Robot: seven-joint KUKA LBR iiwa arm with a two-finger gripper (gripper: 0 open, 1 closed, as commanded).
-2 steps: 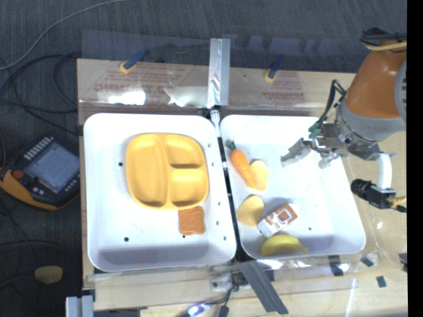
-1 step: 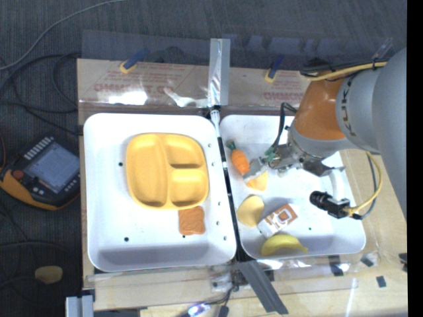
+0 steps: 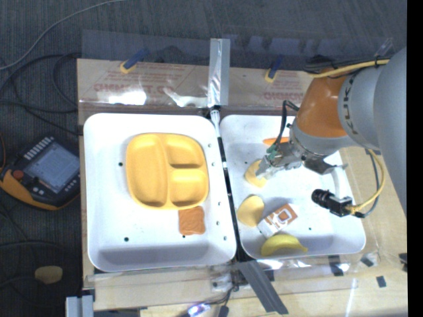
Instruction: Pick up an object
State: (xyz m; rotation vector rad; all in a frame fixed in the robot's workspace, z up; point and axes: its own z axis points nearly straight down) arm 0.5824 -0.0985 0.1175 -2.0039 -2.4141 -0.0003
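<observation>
The gripper (image 3: 264, 167) is reaching down into the right bin (image 3: 350, 240) and pressing its tip toward a small pale yellow piece (image 3: 253, 172) lying near the divider (image 3: 221, 170) between the two bins; whether it is open or clamped I cannot tell, since the wrist is blocking the tip, and nothing is showing plainly in its grasp. The arm (image 3: 324, 111) is coming in low from the far side of that divider, probably so the tool is meeting the piece from above. Just behind the gripper, farther from the divider, an orange sliver (image 3: 272, 140) is peeking out. Nearer the front, close to the divider, a round yellow chip (image 3: 250, 210) is lying flat, a small white and orange box (image 3: 277, 218) is resting just beside it, and a yellow banana-like piece (image 3: 283, 246) is sitting at the front wall. Across the divider, in the left bin (image 3: 106, 243), a yellow tray (image 3: 166, 169) is lying flat with an orange square (image 3: 192, 221) touching its front edge, both well apart from the gripper and likely not the target now.
</observation>
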